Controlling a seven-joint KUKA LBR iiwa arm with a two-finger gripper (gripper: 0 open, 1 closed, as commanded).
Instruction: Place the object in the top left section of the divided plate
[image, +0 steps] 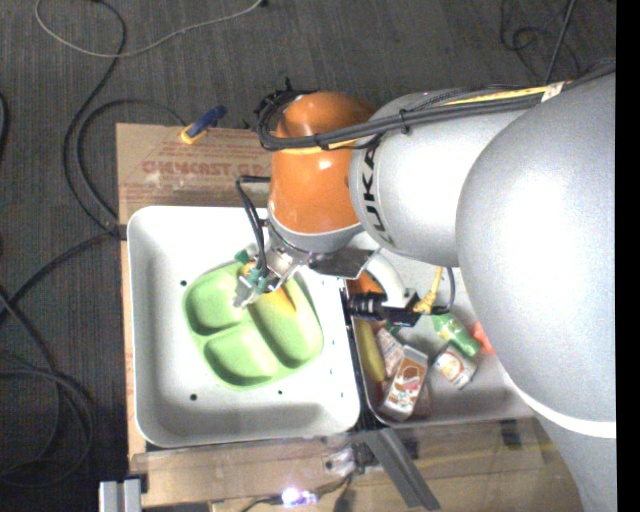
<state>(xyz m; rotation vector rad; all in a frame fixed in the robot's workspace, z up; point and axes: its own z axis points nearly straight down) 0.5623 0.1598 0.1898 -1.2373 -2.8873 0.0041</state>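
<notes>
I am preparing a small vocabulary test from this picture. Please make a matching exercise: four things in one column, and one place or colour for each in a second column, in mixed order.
Things:
1. divided plate
2. gripper
3. band above the wrist
4. food packets

Places and colours:
A. orange
B. in the right bin
C. green, in the left bin
D. over the plate's upper edge

Pairs: 1-C, 2-D, 3-A, 4-B
</notes>
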